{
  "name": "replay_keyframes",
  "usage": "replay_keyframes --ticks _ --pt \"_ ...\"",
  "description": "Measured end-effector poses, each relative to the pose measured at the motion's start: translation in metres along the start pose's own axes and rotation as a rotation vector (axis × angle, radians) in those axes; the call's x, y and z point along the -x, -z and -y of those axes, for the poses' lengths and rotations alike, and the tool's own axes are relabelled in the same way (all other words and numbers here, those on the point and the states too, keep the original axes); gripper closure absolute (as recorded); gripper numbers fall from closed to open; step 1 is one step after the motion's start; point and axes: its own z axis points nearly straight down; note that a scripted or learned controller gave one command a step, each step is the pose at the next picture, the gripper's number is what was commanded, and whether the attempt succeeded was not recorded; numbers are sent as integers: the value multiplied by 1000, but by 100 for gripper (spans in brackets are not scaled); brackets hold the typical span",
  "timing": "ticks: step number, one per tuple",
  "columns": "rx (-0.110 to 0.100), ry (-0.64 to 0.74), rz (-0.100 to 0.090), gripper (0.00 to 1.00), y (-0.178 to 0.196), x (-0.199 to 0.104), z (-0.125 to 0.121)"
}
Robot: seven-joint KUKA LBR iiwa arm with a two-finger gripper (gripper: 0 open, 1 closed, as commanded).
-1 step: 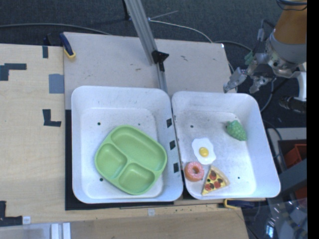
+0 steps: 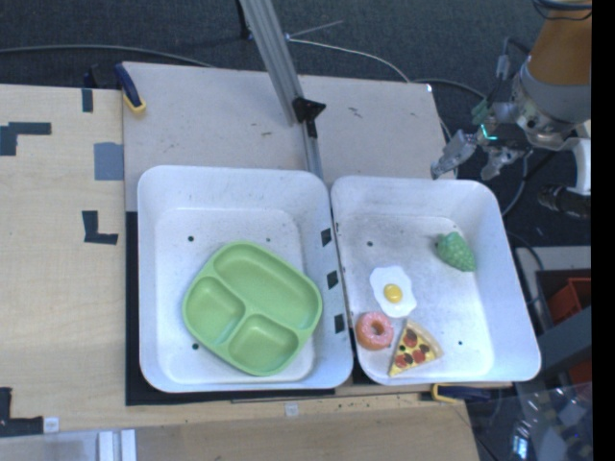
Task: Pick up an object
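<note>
A pale wooden bench (image 2: 58, 257) carries strips of dark tape, with dark carpeted floor beyond its far edge and a slanted metal pole (image 2: 274, 41) crossing above. Two shallow white bins sit side by side on it: the left bin (image 2: 154, 200) holds a green divided plate (image 2: 252, 307), and the right bin (image 2: 509, 305) holds four small toy foods. The arm (image 2: 562, 51) is cut off at the upper right corner of the view, so only its orange band and wrist show. The gripper (image 2: 471, 157) hovers just outside the far rim of the right bin, its two fingers spread apart with nothing between them. A green lumpy toy (image 2: 455, 251) lies nearest, below the gripper and apart from it. Farther toward the near rim lie a fried egg (image 2: 393, 291), a pink donut (image 2: 374, 330) and a pizza slice (image 2: 413, 349), clustered close together.
</note>
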Motion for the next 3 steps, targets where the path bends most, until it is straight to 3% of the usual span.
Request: replay_keyframes --ticks 1,3 --pt "-5 1 -1 0 -55 -6 -8" --pt "-7 -1 -1 0 -179 -4 4"
